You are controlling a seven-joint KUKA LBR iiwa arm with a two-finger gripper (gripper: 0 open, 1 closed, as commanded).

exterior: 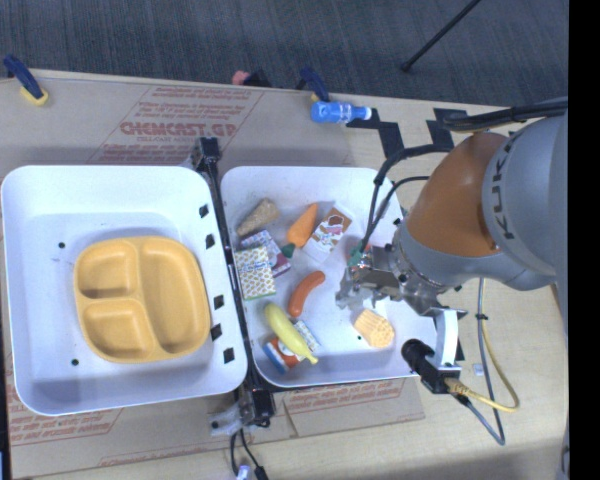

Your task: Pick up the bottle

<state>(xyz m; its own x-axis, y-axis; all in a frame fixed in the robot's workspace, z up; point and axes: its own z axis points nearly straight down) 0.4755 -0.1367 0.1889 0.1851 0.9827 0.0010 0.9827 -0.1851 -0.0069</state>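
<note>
White bins (40, 368): two; yellow tray (140, 298): one.

Light: even, moderately bright, overhead.
Shadows: soft, faint, beneath the arm (480, 218).
Glare: mild on white bins (20, 268).
Focus: slightly soft throughout.
</note>
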